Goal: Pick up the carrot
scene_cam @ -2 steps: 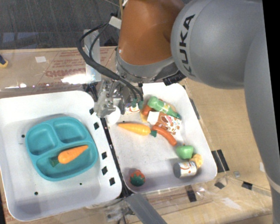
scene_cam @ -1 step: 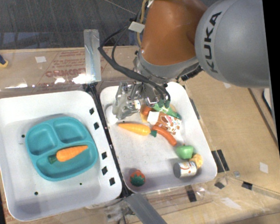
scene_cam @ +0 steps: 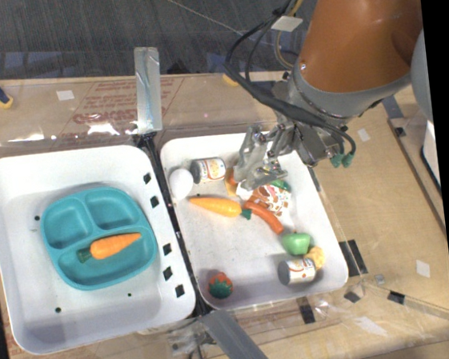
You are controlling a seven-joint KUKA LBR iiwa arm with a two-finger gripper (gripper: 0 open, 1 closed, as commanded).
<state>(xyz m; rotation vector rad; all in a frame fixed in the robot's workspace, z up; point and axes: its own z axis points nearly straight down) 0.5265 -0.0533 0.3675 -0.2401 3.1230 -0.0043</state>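
Note:
An orange carrot [scene_cam: 115, 245] lies on its side in the lower compartment of a teal divided plate [scene_cam: 68, 220] in the left bin [scene_cam: 4, 192]. My gripper [scene_cam: 252, 162] hangs over the upper middle of the right bin [scene_cam: 243, 269], far right of that carrot. It hovers just above a small orange piece [scene_cam: 231, 184] and a red and white packet [scene_cam: 275, 197]. A second orange, carrot-like piece [scene_cam: 218, 207] lies in the right bin, below and left of the gripper.
The right bin also holds a white ball [scene_cam: 180, 181], a small can [scene_cam: 210, 169], a red-orange pepper shape [scene_cam: 266, 217], a green fruit [scene_cam: 297, 244], another can [scene_cam: 298, 271] and a red fruit [scene_cam: 219, 284]. The arm's large orange body [scene_cam: 353, 31] looms at top right.

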